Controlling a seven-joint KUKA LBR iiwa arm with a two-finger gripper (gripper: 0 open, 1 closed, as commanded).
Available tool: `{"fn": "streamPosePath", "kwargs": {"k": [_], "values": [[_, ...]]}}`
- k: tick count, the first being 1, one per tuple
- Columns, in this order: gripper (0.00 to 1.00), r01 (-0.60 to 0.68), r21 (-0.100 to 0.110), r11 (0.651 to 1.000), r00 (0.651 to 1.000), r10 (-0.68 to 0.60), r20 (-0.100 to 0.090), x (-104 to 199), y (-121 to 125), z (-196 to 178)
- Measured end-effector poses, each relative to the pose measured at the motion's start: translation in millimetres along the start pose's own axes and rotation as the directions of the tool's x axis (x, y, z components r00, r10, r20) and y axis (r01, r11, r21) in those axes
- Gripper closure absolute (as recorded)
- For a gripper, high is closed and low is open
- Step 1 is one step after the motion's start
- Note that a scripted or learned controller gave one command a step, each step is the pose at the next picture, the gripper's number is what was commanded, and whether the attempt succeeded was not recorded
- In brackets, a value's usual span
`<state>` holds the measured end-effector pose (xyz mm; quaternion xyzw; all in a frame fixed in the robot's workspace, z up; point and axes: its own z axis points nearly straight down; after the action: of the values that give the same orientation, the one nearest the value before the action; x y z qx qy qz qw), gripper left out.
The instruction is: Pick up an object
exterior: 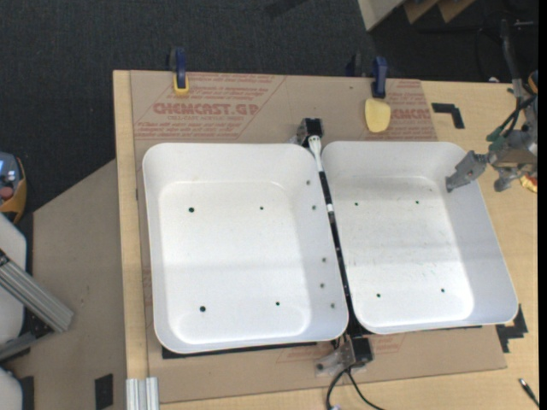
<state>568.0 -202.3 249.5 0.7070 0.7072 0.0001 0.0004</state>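
On a brown bench (214,101) with two white bins, the gripper (466,173) hangs over the right bin's (410,254) far right corner, its opening impossible to judge, while the only likely target, a small yellow lump (377,114), lies to its left and farther away, just beyond that bin's far rim.

Claw (468,171) at far right edge, tilted, finger state unclear.

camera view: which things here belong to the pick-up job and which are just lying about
Job:
- end effector, at the right bin's far right rim
- left bin
- right bin
No loose object to pick is visible in either bin.

Lying about:
- yellow piece on the board behind the right bin
- two blue clamps on the board's far edge
- cable at the near edge
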Motion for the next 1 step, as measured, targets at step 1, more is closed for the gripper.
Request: {"fn": "streamPosePath", "kwargs": {"k": [1], "values": [[1.00, 0.001, -0.003, 1.000, 1.000, -0.001, 0.002, -0.2, 0.7, -11.1]]}}
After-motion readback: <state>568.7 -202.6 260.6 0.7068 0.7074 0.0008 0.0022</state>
